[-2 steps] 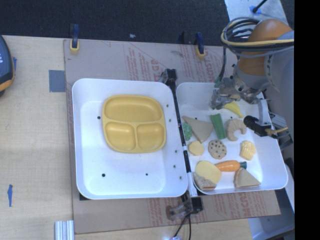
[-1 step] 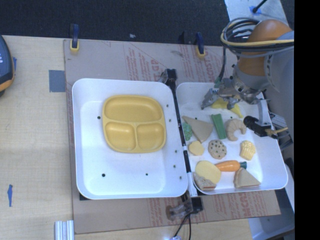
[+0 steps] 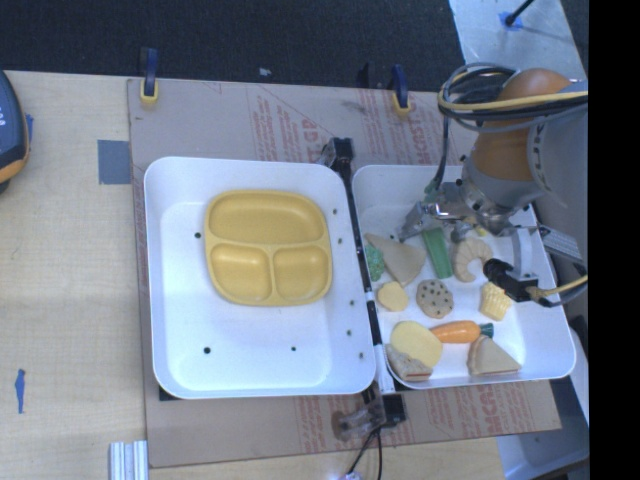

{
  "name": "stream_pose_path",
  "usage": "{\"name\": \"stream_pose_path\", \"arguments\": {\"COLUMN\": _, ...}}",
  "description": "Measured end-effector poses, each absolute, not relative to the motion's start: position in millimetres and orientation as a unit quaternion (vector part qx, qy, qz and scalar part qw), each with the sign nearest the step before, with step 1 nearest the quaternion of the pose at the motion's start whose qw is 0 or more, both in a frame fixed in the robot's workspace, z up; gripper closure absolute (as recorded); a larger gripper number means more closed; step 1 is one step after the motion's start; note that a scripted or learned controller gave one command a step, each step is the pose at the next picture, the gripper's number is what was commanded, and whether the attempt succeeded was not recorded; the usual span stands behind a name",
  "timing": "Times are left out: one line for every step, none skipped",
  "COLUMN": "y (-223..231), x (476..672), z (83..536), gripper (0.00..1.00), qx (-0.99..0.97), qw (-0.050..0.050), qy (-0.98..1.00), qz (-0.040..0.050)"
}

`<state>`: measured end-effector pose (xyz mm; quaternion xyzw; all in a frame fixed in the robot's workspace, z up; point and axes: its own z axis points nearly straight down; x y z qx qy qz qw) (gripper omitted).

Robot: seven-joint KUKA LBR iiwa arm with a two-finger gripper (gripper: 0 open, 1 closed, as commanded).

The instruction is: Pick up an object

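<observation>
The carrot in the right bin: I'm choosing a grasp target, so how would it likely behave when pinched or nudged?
The carrot looks like a rounded, tapered toy, so it could roll or twist if pushed sideways. Its smooth, shiny orange surface may slip between fingers unless pinched across the middle. It lies against the yellow piece and close to the wedge, so a nudge would probably shift those too.

Small toy foods (image 3: 435, 298) lie clustered in the right bin (image 3: 556, 353).
</observation>
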<state>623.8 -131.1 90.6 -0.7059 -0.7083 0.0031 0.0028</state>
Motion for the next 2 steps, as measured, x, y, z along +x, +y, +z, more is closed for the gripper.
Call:
{"name": "stream_pose_path", "arguments": {"y": -173, "x": 638.2, "z": 147, "gripper": 0.00, "qx": -0.707, "qw": -0.003, "qy": -0.707, "qz": 0.0001}}
{"name": "stream_pose_path", "arguments": {"y": -149, "x": 611.8, "z": 89, "gripper": 0.00, "qx": -0.706, "qw": 0.004, "qy": -0.708, "qz": 0.0030}}
